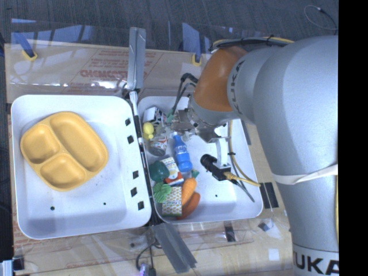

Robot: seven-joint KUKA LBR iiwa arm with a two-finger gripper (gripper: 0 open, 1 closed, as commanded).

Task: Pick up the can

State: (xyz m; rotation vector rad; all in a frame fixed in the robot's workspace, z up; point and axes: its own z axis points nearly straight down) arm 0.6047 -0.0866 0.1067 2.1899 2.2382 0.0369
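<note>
A silvery can [157, 146] lies in the right bin [247, 207] close to its left wall, below a small yellow fruit [149, 130]. My gripper [171, 123] hangs over the bin's upper left part, just above and to the right of the can, and the wrist hides most of it. Nothing shows as held. A blue bottle [182, 157] lies right beside the can, directly below the gripper.
Packed along the right bin's lower left are a green item [157, 170], a small carton [171, 167], a carrot [187, 190] and a green-white box [170, 196]. The left bin [34, 214] holds a yellow divided plate [63, 149]. The arm covers the right bin's upper right.
</note>
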